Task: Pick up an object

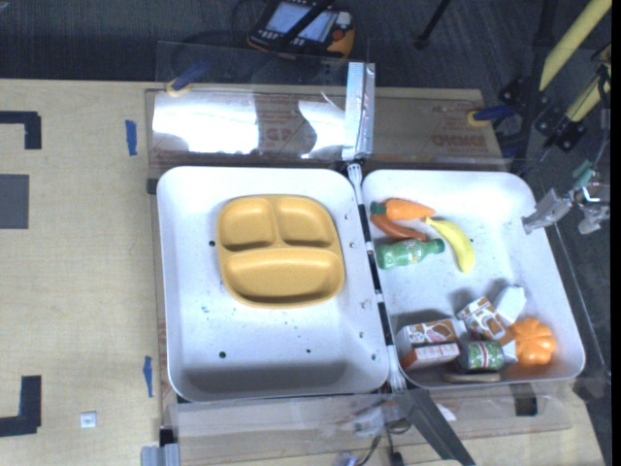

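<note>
A wooden bench [78, 260] on dark carpet bears two shallow white bins side by side, with a clear plastic sheet [257, 115] standing behind the left one and a handheld controller [299, 25] on the floor beyond.

The left bin [184, 338] holds a yellow divided tray [280, 249], which lies flat near its middle with its two small compartments toward the far side.

The right bin [505, 192] holds the loose things. Near its far left corner a toy carrot [403, 212] lies with its long axis roughly left to right, green top to the left and tip to the right. Just beside it a banana [456, 242] runs at a slant from upper left down to lower right. A green bottle [408, 252] lies on its side below the carrot, long axis left to right, cap end to the right, close to the banana. In the near part of the bin a cluster sits packed together: a brown carton [431, 334], a red-and-white carton [482, 316], a can [484, 356] lying on its side and an orange pumpkin [532, 341] at the right.

The gripper [568, 205] hangs at the right bin's far right rim, well apart from all the objects. Whether it is open or closed cannot be told.
</note>
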Available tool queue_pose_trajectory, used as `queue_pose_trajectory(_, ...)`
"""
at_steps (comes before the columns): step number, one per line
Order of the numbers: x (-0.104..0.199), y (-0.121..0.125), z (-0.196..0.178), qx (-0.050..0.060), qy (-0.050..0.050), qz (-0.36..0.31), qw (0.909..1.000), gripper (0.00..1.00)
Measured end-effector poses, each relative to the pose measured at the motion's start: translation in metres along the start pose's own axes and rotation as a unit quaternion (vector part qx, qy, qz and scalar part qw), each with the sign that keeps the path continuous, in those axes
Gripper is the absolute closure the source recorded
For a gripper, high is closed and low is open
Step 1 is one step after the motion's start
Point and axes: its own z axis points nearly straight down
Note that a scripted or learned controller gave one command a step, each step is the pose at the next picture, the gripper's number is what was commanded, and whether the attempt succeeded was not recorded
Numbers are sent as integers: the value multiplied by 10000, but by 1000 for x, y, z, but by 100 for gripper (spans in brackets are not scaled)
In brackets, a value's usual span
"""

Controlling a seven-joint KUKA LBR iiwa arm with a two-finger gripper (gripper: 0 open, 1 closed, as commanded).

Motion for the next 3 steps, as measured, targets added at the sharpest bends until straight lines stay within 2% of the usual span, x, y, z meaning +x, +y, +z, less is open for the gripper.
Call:
queue_pose_trajectory(1,41,44,128,2,2,248,9997,0)
queue_pose_trajectory(2,61,44,174,-9,-1,-127,9999,0)
queue_pose_trajectory(3,60,45,163,-35,-4,-116,9999,100)
